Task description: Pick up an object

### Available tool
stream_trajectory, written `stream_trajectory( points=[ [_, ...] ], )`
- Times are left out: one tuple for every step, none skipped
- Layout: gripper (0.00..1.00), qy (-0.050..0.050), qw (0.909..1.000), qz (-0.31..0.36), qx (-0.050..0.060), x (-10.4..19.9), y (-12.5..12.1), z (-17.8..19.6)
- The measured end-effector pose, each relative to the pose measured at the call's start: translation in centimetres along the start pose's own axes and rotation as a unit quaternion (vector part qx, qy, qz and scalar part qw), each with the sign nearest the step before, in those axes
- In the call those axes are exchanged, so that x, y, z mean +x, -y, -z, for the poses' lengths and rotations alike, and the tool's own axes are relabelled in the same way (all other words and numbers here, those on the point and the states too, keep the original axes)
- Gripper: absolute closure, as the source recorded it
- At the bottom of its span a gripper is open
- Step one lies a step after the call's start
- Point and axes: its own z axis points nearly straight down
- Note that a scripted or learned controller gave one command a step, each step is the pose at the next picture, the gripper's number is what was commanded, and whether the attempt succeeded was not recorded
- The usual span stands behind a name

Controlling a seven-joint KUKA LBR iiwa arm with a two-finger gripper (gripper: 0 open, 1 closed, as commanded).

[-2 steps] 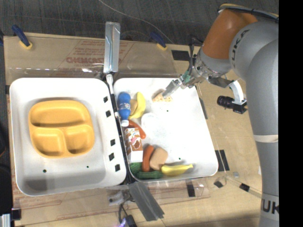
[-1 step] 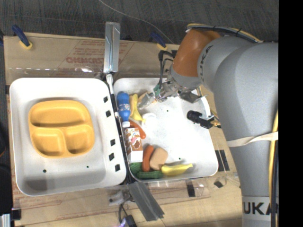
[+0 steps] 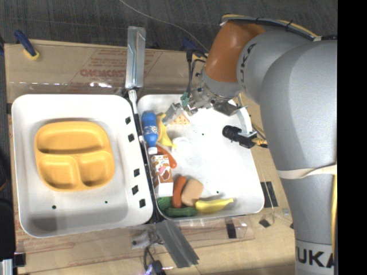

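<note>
Grey arm (image 3: 298, 107), two white bins (image 3: 23, 153), one yellow tray (image 3: 73, 153)

A yellow divided tray (image 3: 73, 162) lies in the left white bin (image 3: 26, 211), brown cardboard (image 3: 80, 67) covers the tabletop behind it, and a blue clamp (image 3: 26, 43) grips the cardboard's far-left corner.

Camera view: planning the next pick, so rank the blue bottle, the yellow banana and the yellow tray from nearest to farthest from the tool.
1. Blue bottle, left edge of the right bin, nearest the tool.
2. Yellow banana, right bin's near edge.
3. Yellow tray, in the left bin.
</note>
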Motion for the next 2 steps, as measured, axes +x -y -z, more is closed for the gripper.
stream_trajectory(
  points=[
    [0.00,0.009,0.9883,0.152,-0.001,0.5,-0.3,-3.3],
    [0.00,0.006,0.9860,0.167,0.000,1.1,2.9,-3.7]
  ],
)
